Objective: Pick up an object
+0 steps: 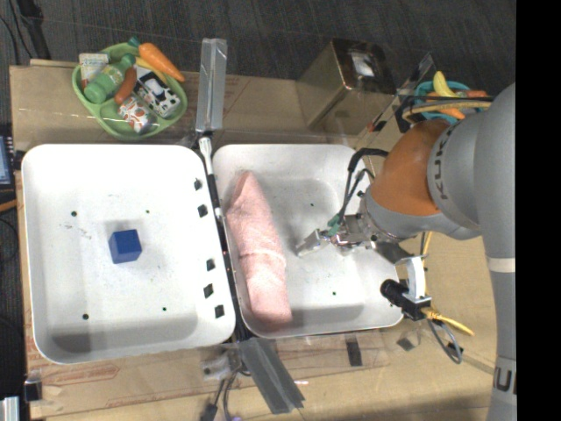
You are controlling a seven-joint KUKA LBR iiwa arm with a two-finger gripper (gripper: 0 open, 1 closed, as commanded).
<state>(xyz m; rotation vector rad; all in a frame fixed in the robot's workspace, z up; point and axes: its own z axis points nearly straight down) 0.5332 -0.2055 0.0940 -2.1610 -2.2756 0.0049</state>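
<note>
Two things lie in the bins: a pink towel (258,251) rolled along the left wall of the right bin (289,160), at frame centre, and a blue cube (125,246) in the left bin (53,174). The gripper (307,243) hangs just right of the towel, fingers apart and holding nothing. The towel looks soft and light; pinching a fold on top seems safest. The cube looks stiff and small.
</note>
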